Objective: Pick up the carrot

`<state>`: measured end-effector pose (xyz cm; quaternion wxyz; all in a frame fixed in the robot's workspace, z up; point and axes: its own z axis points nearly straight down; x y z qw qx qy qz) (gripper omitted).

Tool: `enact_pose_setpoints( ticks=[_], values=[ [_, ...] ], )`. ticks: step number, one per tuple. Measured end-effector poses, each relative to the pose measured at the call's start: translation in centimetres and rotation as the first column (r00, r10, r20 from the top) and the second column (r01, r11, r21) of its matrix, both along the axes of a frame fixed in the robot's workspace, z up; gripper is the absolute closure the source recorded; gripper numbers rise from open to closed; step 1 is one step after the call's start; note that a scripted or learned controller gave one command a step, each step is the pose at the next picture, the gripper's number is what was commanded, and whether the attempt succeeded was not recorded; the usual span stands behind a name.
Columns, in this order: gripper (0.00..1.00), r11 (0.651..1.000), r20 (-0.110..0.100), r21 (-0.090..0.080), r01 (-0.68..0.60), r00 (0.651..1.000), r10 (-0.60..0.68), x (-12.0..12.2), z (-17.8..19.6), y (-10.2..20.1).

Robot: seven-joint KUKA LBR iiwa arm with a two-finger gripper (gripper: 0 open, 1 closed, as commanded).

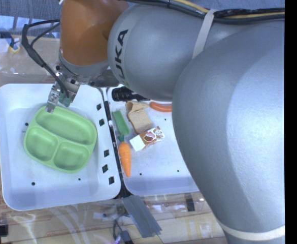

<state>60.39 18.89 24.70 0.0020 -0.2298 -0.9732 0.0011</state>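
**Carrot pick: approach step not yet begun**

Gripper position: over the left bin, at the far edge of the green divided plate. The fingers hang just above or against the plate rim; contact cannot be confirmed. Nothing sits between the fingers. Whether they are spread or closed cannot be told from this angle.

Carrot position: in the right bin, lying lengthwise against the bin's left wall, near the wall shared with the left bin. The thick end points toward the far side, the tip toward the near side. A green stick-shaped item lies just beyond the thick end. A brown bread-like piece and a small printed packet lie to its right, near but apart.

Step in hand, as judged: reach. The carrot is untouched and the gripper is in the wrong bin.

Next move requires:
1. Lift clear of the plate.
2. Cross the dividing walls into the right bin.
3. Align the fingers across the carrot's width.
4. Descend with allowance for the adjacent wall, which leaves little room for the finger on that side.
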Motion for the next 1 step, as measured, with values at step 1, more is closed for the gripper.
enact_pose_setpoints(
  ticks=[1],
  values=[
    [1.00,0.914,0.000,-0.003,0.406,0.914,-0.406,-4.00,-3.04,3.07]
  ],
)
